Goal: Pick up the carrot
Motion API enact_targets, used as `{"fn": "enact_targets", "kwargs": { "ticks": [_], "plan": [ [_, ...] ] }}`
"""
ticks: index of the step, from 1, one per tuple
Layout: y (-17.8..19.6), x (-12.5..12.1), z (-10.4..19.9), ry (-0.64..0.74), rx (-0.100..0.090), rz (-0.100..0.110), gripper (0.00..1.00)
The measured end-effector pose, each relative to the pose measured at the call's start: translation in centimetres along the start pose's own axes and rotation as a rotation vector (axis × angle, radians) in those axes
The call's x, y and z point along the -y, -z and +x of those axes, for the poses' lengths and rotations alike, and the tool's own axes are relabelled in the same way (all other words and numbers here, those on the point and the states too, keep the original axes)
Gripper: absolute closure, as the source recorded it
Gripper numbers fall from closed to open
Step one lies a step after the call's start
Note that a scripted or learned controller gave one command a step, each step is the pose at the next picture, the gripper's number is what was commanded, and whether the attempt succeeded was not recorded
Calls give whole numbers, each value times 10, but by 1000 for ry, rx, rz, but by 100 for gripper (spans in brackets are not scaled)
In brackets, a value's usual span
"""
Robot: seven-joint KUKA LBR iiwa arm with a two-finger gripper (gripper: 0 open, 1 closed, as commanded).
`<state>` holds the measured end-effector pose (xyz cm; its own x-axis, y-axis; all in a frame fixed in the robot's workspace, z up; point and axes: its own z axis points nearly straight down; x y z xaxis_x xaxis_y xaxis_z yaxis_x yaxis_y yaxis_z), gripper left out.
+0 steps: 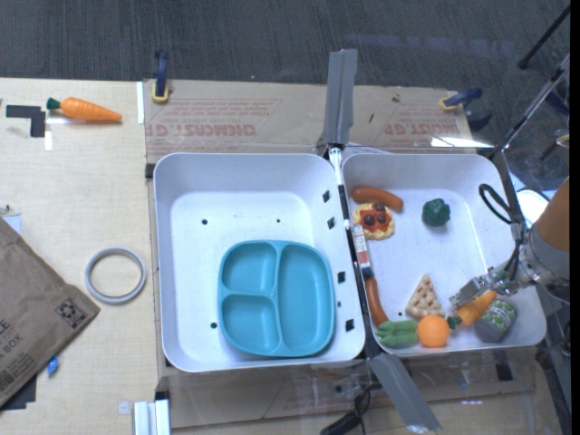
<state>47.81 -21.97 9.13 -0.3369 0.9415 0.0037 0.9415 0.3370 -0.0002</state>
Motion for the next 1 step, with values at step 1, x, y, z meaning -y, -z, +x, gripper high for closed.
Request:
{"fn": "enact_targets", "kwargs": {
  "ticks": [1],
  "plan": [
    [9, -1, 0, 0, 2, -1, 100]
  ]
}}
